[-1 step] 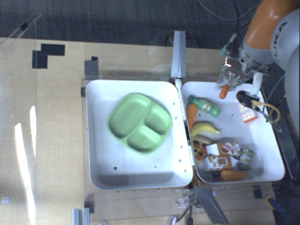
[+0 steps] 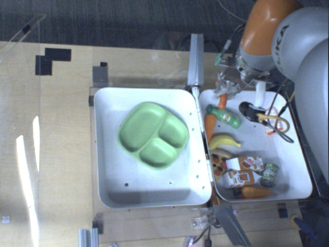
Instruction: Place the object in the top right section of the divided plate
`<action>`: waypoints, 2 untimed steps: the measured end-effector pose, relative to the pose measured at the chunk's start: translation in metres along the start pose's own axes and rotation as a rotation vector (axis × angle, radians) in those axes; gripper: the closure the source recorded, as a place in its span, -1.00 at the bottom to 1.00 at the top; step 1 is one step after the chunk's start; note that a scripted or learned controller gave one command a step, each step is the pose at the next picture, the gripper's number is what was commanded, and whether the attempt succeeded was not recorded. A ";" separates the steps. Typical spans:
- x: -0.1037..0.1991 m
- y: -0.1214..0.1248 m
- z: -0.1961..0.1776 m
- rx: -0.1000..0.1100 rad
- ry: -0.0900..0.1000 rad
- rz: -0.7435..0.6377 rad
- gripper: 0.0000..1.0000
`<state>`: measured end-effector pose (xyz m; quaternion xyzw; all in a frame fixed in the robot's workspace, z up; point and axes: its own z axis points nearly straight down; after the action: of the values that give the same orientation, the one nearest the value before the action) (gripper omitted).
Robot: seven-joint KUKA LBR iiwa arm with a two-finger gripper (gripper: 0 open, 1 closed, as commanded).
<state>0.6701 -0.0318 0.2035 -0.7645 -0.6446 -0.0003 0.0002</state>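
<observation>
Left bin (image 2: 110, 179): holds the green divided plate (image 2: 139, 127), lying flat near the middle. It has three sections, one large on the left and two smaller on the right. Its top right section faces the wall shared with the other bin.

Right bin (image 2: 294, 161): holds all the loose items.
- A carrot (image 2: 211, 125) lies along the shared wall.
- A green bottle (image 2: 225, 116) lies on its side, touching the carrot.
- A banana (image 2: 225, 142) lies just below them.
- In the near half, a flat spotted piece (image 2: 218, 164), a printed carton (image 2: 240, 178) and a small can (image 2: 269, 174) sit packed close together.
- An orange stick-shaped item (image 2: 255, 192) lies against the near wall.

The tool (image 2: 224, 92) hangs over the far left corner of the right bin. A small orange piece (image 2: 222, 102) sits right at its tip, just above the bottle's cap.

Hard to make out:
- Whether the tool is open or closed cannot be told, nor whether it grips the orange piece.
- That piece is part-hidden and cannot be identified.
- The arm (image 2: 303, 50) covers the bin's far right corner.
- The carton's print is too small to read.
</observation>
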 end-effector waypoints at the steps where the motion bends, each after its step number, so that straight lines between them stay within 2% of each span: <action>1: 0.071 -0.058 0.022 0.001 0.000 0.019 1.00; 2: 0.113 -0.101 0.022 0.001 0.000 -0.016 1.00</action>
<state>0.5896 0.0971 0.1819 -0.7594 -0.6507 0.0002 0.0006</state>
